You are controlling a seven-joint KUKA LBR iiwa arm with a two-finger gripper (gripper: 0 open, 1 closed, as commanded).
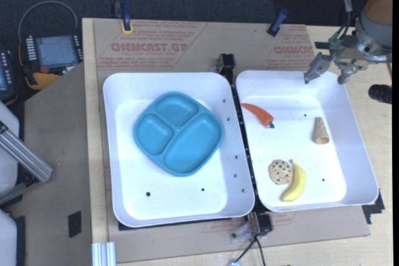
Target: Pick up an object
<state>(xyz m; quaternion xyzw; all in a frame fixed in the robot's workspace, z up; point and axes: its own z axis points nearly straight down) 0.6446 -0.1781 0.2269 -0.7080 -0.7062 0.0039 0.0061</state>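
Two shallow white bins are sitting side by side on the bench, the left bin (118, 196) filling the lower middle of the frame and the right bin (349, 184) lying toward the lower right. Nearest the bottom edge, in the right bin's lower part, a yellow banana (295, 182) is lying at a slant, and a round speckled cookie (280, 171) is resting just beside it, touching its left side. Farther up and to the right, a small tan cone-shaped piece (320, 131) is lying well apart from those two. Up and to the left of it, near the wall shared with the other bin, an orange-red carrot (258, 113) with a small dark green tip is lying tilted. In the left bin, a blue divided plate (179, 133) with three compartments is sitting near the middle.

Farthest back, in the upper right of the frame, the gripper (328, 75) is hanging over the far right corner of the right bin, its two fingers spread apart with nothing between them, well apart from every item below. Behind it the grey arm (377, 28) is reaching in from the right edge.
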